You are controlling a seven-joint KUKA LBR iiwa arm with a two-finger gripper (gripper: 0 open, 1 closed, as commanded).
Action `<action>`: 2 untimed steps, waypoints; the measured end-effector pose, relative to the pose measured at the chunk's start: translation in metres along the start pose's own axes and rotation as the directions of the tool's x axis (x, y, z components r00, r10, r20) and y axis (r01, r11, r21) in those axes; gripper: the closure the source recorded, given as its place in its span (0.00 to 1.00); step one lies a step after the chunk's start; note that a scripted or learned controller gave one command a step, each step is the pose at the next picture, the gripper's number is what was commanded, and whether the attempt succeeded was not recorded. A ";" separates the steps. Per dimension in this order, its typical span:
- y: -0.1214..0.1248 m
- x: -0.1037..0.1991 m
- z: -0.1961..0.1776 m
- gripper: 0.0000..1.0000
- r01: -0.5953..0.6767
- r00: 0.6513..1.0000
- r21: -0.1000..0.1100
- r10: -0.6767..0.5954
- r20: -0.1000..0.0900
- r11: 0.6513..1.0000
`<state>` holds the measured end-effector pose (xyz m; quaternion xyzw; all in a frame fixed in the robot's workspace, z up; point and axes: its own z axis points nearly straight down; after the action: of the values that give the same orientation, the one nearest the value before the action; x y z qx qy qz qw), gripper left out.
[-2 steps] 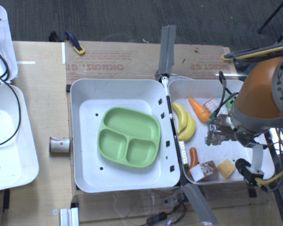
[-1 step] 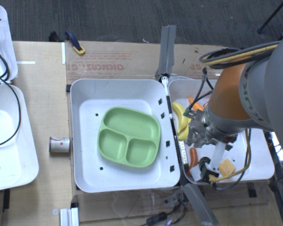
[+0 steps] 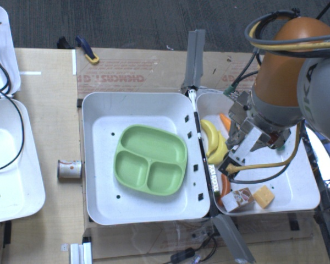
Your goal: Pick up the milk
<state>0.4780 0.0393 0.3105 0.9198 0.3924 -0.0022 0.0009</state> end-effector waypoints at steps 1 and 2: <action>0.044 -0.048 0.081 1.00 0.058 0.998 0.003 -0.058 0.001 0.998; -0.004 0.003 0.091 1.00 -0.076 0.997 0.003 0.076 0.002 0.997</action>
<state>0.4768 0.0434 0.2193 0.9341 0.3571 -0.0035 -0.0001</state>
